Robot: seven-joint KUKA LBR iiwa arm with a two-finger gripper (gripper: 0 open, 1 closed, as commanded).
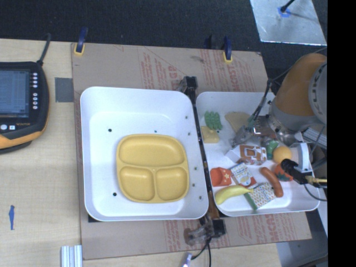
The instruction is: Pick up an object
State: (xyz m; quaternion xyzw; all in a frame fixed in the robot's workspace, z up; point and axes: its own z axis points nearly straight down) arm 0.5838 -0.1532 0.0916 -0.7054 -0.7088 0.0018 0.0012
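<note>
1. The large shallow white left bin sits at the middle of the cardboard-covered bench. It holds one thing: a pale yellow plastic tray with three compartments, lying flat near the bin's centre with bare white floor all around it.
2. The smaller shallow white right bin touches the left bin along a shared rim. Its contents crowd the floor: a green ridged toy and a pale yellow block near the left wall, a tan flat piece toward the back, a small printed brown-and-white carton in the middle, a red toy, a yellow banana by the front rim, a patterned flat packet, a red-brown sausage and a yellow round fruit on the right.
3. The grey arm with its orange band leans over the right bin's back right part. Its gripper hangs just above the carton, touching nothing visibly; whether the fingers are spread or pressed together cannot be told.
4. A black-and-orange handheld control pendant lies on the bench's left edge, well apart from the bins.
</note>
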